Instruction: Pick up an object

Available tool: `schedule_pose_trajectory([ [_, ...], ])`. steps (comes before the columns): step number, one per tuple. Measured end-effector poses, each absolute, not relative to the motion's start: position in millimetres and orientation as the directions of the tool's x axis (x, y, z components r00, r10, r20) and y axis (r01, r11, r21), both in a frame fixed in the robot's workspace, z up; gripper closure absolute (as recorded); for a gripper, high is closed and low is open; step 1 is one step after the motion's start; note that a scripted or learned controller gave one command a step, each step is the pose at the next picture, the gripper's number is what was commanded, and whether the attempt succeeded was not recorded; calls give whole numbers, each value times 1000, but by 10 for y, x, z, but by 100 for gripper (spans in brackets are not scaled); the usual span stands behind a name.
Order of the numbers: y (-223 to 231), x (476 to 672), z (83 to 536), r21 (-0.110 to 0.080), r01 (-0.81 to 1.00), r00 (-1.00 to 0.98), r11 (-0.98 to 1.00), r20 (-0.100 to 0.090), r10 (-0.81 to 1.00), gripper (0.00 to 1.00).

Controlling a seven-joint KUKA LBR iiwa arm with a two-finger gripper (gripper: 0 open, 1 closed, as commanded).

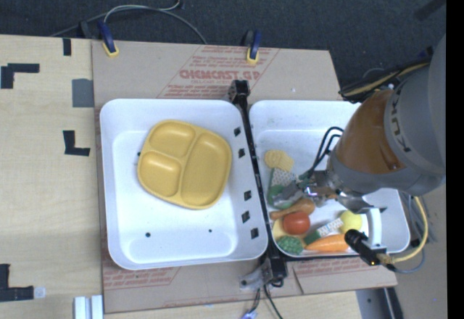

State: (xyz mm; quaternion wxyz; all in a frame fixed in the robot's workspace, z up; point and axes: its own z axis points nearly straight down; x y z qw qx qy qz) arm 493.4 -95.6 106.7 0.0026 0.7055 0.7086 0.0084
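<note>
The things I could pick up are all in the right bin (290,116), heaped near its front left corner. There is a round, shiny red tomato (296,223), and a long orange carrot (328,243) lies just beside it toward the front. A bumpy green piece (291,243) sits at the front edge, touching the tomato. A small yellow piece (351,220) is near the carrot, and a pale, rippled, round piece (278,159) lies further back, apart from the heap.

My jaws (308,187) hang low over the heap, just behind the tomato. My arm (384,136), grey with an orange band, covers them, so I cannot tell how far open they are or if they hold anything.

In the left bin (116,165) lies a smooth yellow plate (185,163) with three dips in it. Both bins are white and shallow. They sit on brown cardboard (210,78) on the pale wooden table (36,165).
</note>
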Motion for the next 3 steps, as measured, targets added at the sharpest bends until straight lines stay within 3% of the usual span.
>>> schedule_pose_trajectory([
  [3, -959, 4936, 1063, 16, 1000, -5, 5, 8, 1000, 0],
])
